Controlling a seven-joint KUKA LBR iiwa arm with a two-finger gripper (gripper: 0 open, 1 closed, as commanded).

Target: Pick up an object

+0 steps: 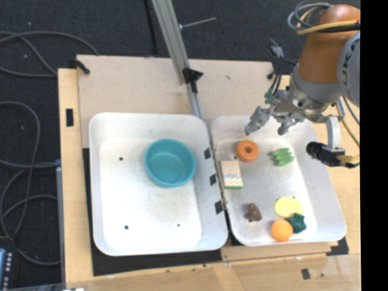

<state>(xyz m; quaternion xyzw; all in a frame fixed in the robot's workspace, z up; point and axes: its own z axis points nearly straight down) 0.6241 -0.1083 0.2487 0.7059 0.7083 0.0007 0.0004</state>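
Note:
My gripper (270,125) hangs over the far edge of the right bin (315,190), its two fingers spread apart with nothing between them. Just below it lies an orange ring (247,151), with a green leafy toy (282,157) to its right. A speckled sponge block (231,174) lies by the bin's left wall. Nearer the front are a small brown piece (253,211), a yellow piece (287,207), an orange ball (281,230) and a dark green piece (297,223).
The left bin (115,217) holds a teal bowl (170,162). A slanted aluminium rail (173,38) runs down to the gap between the bins. A black fitting (324,152) on the arm sits over the right bin's right rim.

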